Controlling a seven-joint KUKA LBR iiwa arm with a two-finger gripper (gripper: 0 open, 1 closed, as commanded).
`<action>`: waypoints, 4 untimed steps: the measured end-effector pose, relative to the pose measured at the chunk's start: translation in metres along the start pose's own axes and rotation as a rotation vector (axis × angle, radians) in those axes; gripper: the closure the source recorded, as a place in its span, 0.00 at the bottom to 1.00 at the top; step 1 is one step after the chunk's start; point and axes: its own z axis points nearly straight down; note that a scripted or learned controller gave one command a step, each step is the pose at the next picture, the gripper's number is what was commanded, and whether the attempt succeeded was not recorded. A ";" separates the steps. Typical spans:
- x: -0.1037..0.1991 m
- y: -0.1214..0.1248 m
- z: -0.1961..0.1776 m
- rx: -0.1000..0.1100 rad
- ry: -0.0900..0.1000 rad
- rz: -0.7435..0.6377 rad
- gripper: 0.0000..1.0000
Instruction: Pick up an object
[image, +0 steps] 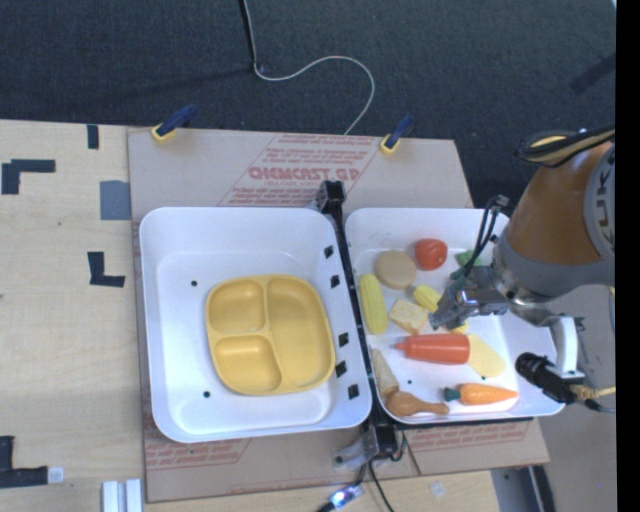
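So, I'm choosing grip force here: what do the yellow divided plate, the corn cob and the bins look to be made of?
Yellow divided plate: probably moulded plastic, matte, one even colour with rounded compartment ridges. Corn cob: likely toy plastic, uniformly yellow with a slight sheen. The two white bins: seemingly thin formed plastic, smooth and faintly glossy, with rounded corners. Hardness cannot be judged from here.
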 end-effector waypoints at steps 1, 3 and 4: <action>0.001 0.000 -0.019 0.002 0.001 -0.001 1.00; 0.109 -0.010 -0.019 0.005 0.002 -0.007 1.00; 0.150 0.011 -0.008 0.005 0.001 -0.006 1.00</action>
